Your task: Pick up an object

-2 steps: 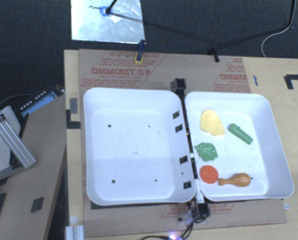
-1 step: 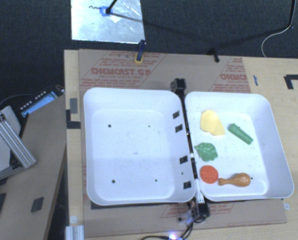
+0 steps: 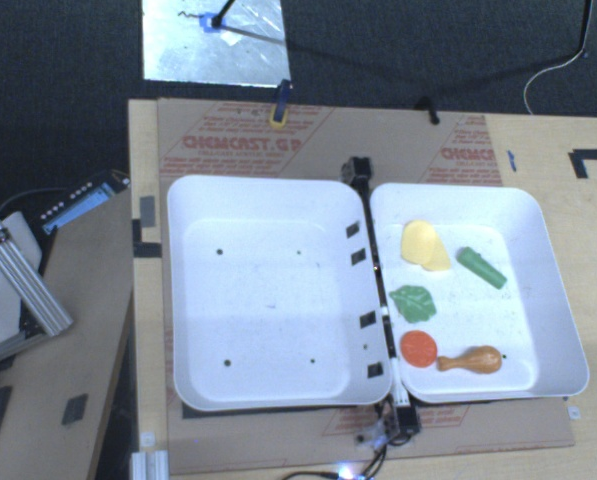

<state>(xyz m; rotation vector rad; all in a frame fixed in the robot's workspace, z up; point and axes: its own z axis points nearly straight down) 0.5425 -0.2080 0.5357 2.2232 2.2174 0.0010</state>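
1. Firstly, at the far left we see the left bin [image 3: 268, 268], a shallow white tray with a few small dark dots on its floor, lying on a brown printed cardboard sheet [image 3: 238, 140].
2. Next, a row of small black clips [image 3: 358, 257] runs down the seam where the two bins meet.
3. Then comes the right bin [image 3: 550, 268], touching the left one along that seam; all the loose objects lie in it.
4. Within it, nearest the seam, we find a green leafy piece [image 3: 414, 302] and, just below it, a red-orange round piece [image 3: 418, 348].
5. Above the leafy piece sits a pale yellow lump [image 3: 424, 245], near the bin's upper left.
6. Further right, a brown drumstick-shaped piece [image 3: 470, 360] lies flat, its thin end touching or nearly touching the round piece.
7. Rightmost of the objects is a green elongated piece [image 3: 481, 268], tilted, just beside the yellow lump.
8. As for the gripper, we cannot tell how it stands or whether it has hold of anything; every object rests on the bin floor.
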